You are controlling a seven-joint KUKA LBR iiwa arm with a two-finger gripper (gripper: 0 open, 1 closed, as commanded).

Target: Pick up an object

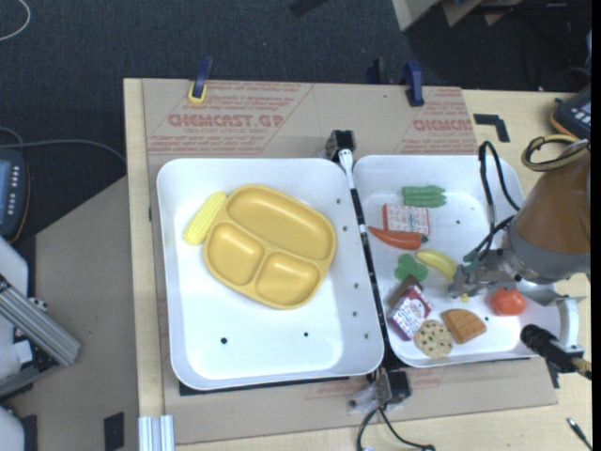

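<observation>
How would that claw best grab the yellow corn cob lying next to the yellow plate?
Probably across the middle of the yellow toy corn cob, coming straight down from above. It lies flat and slanted in the left white bin, tight against the yellow divided plate, so the fingers should straddle its narrow width, one slipping in on the plate side.

Blue clamps grip the cardboard-covered bench.

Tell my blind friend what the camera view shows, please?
A robot arm's gripper hangs low in the right bin among toy foods, near a tomato and banana. The left bin holds a yellow tray and corn.
</observation>
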